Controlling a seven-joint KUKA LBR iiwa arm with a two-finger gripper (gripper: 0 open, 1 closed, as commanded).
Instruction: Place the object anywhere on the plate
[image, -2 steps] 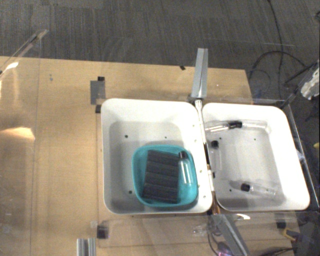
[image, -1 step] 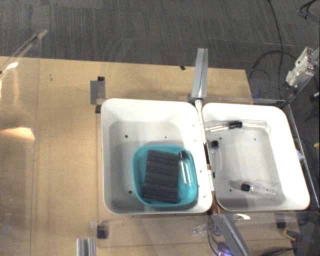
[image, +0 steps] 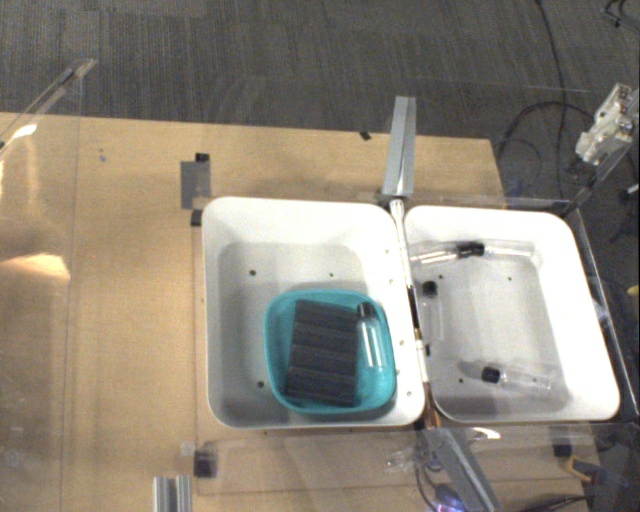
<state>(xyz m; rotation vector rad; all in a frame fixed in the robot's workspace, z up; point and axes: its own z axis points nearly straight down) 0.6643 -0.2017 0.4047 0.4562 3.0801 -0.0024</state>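
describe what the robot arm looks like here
A small part shows at the upper right edge: the gripper end, pale grey-white and blocky, with darker gaps between its pieces. It is too small and blurred to make out any markings or cabling.

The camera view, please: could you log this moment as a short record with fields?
left bin: holds teal plate
on plate: dark ribbed block; clear tube along its right side
right bin: three clear tubes with dark caps, at back, front, left wall
task state: block and tube lie on plate
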